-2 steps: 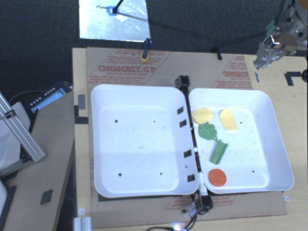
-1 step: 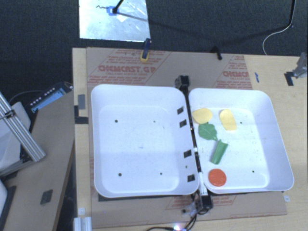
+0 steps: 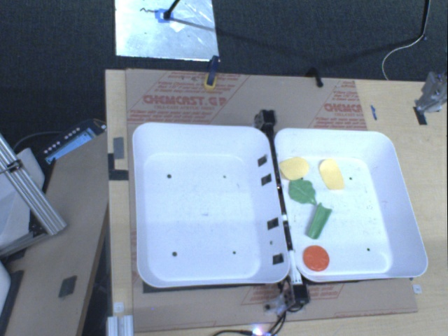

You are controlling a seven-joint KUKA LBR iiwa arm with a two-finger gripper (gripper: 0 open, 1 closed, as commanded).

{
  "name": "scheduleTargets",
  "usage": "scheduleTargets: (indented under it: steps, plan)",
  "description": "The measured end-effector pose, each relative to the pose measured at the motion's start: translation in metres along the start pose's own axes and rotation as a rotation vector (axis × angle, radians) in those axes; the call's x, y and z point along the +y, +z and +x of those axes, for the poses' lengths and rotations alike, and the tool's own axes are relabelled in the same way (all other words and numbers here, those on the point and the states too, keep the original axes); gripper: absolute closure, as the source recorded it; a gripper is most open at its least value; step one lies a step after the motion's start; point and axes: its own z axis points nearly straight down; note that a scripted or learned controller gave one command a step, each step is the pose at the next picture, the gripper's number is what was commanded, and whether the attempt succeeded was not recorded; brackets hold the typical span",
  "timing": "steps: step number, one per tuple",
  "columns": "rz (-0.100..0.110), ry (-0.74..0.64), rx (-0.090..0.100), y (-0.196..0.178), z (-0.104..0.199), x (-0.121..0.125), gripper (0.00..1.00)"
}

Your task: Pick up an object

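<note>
Five small objects [image 3: 309,207] in right bin [image 3: 402,180], left bin [image 3: 203,208] alongside

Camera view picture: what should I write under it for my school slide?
Five toy foods, two yellow pieces, a green leaf, green stick and orange disc, in the right bin.

The brown board [image 3: 183,93] under the bins carries red print: "CHEMCAST GP" reads at eleven o'clock, above the left bin. Fainter red lettering at one o'clock repeats it, too blurred to be sure.
</note>
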Motion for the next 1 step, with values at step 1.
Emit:
scheduleTargets:
  steps: [1]
  plan:
    - [-0.003,0.003,-0.005,-0.0249,-0.0096,0.1173,1.0]
